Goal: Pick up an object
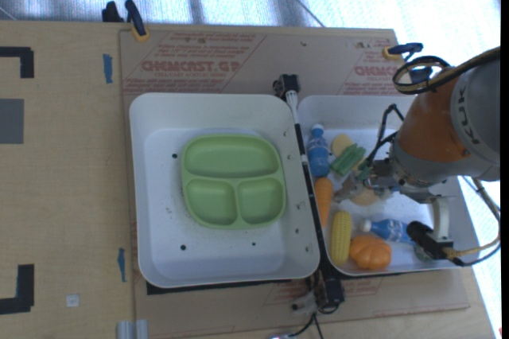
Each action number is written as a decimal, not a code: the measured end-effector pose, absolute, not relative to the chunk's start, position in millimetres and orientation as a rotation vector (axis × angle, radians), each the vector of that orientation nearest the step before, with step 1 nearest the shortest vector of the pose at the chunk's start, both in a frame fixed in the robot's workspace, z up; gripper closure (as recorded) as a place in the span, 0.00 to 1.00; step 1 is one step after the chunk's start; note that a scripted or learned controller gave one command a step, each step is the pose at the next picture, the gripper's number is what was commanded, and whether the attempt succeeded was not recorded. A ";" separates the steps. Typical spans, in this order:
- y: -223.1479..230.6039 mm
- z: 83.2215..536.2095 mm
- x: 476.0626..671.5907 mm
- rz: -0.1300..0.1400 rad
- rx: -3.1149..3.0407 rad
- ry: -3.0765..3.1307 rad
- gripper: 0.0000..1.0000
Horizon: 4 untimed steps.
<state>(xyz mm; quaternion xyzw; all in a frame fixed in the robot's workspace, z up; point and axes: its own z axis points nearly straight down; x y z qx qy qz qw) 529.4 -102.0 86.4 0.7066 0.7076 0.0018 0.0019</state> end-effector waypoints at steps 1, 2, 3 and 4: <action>-104.7 85.8 602.5 0.003 2.217 2.221 0.00; -104.7 97.3 603.8 0.005 2.213 2.220 1.00; -104.6 97.2 603.7 0.005 2.213 2.221 0.00; -92.5 86.6 650.7 0.003 2.219 2.222 0.00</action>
